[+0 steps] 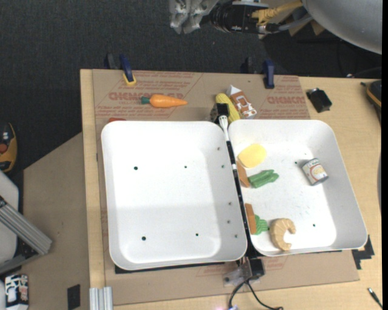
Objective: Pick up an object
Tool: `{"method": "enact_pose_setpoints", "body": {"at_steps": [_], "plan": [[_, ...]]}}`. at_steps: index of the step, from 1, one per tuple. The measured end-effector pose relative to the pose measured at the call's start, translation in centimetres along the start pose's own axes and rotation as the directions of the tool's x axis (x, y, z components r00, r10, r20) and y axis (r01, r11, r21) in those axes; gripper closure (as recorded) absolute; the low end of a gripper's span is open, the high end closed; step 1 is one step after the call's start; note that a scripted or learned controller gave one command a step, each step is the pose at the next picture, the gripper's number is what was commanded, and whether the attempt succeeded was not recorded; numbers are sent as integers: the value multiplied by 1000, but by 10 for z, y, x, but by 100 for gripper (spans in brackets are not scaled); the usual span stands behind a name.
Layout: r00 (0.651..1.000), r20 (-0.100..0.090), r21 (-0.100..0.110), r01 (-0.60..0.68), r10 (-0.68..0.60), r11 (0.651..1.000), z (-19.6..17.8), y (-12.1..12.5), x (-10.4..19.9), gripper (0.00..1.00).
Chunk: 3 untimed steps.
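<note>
With the gripper (pixel 189 17) parked above the bins, jaws' state unclear, nothing is picked yet; next it must descend onto the croissant (pixel 282 233).

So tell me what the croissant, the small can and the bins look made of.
Croissant: likely moulded plastic toy food, a smooth tan surface with soft sheen. Small can: possibly metal or plastic; grey body, printed label, too small to tell. Bins: white plastic by the look, with rounded moulded corners and a slightly glossy floor.

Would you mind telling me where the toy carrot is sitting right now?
The carrot lies on the cardboard sheet outside both bins, just beyond the far edge of the left bin, near the blue clamp.
</note>
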<state>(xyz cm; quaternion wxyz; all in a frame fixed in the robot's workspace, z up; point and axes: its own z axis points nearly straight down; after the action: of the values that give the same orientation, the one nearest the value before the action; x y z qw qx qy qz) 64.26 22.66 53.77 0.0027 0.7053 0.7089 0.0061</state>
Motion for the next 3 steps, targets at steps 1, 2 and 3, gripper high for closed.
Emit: {"method": "enact_pose_setpoints", "body": {"at_steps": [1,2,3], "plan": [[1000,5,12,-4,4,1000,7,1,-2,0],[1000,4,7,-2,2,1000,-4,1,-1,100],[1000,5,8,-3,3,1000,-3,1,-1,0]]}}
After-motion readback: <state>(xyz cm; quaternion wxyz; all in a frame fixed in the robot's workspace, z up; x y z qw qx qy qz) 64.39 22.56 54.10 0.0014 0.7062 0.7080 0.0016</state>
